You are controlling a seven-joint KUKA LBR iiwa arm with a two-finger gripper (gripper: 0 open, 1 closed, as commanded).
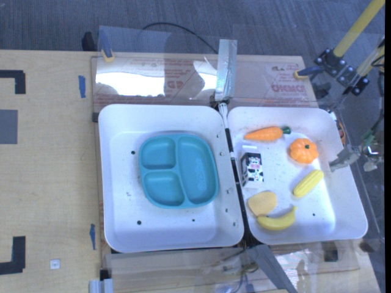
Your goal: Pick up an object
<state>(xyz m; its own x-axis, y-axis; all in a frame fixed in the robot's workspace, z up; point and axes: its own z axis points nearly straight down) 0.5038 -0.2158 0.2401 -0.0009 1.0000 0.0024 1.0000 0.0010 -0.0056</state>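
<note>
1. So far nothing is lifted: every object lies in a bin on the bench [43, 163], so I judge the task to be at its start, with the approach, the grasp and the lift all left to do.
2. On the left, the left bin [116, 121] carries one blue divided plate [179, 170] lying flat near its middle.
3. On the right, touching the left bin along the middle seam, the right bin [348, 218] carries the small pieces, which look like the likelier picks.
4. At its far side lies a carrot [265, 133], and just right of that and nearer is a round orange fruit [303, 151].
5. At its near side a banana [276, 220] touches a pale yellow lump [262, 202], and a corn cob [308, 183] lies tilted to their right.
6. Near the seam stands a small black-and-white carton [252, 167], apart from the rest.
7. At the right bin's right rim, a grey part that I take for the gripper [345, 158] sits close to the orange fruit and corn cob. It is too small and cut off to tell how the jaws stand, and nothing shows between them.
</note>
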